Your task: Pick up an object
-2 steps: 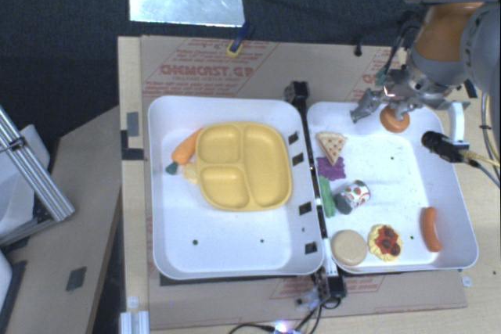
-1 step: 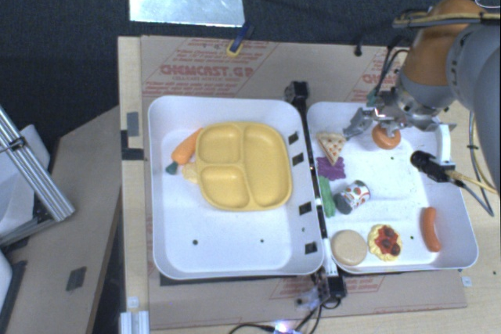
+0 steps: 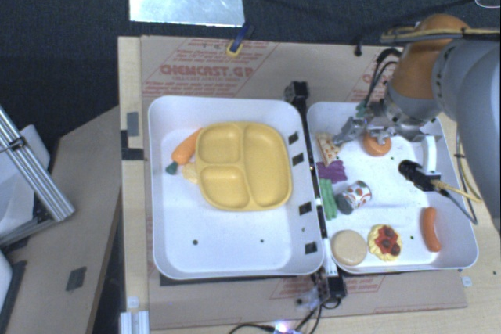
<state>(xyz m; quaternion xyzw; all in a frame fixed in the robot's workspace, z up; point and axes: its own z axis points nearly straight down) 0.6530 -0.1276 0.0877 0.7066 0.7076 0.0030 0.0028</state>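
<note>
Hovering over the far end of the right bin (image 3: 395, 195), my claw (image 3: 344, 134): step in hand judged to be the approach, with no object seen in its grip; whether it stands apart or together I cannot tell from this slant. Item nearest: yellow wedge (image 3: 325, 147), just beside the claw on the side toward the other bin, lying close to the bin wall. Item next: orange disc (image 3: 377, 143), just beside the claw on the arm's side. Items further toward the camera from the claw, near one another: purple piece (image 3: 335, 170), green strip (image 3: 329, 199), small printed can (image 3: 356, 194) on its side. Items beyond those, well apart from the claw: tan round (image 3: 350, 246), red-topped round (image 3: 384, 241) just beside it, orange sausage (image 3: 430, 228). Items across the divider, well apart from the claw: left bin (image 3: 180, 231) bearing yellow divided plate (image 3: 239, 166), with carrot (image 3: 185, 146) at the plate's edge. Next move, by my judgement: settle on one target, most likely the wedge or the disc since both are close; centre over it, descend with the claw spread, close, lift. Caution: the wedge sits near the wall, leaving little room on that side; the disc looks flat and may offer little to grip.
</note>
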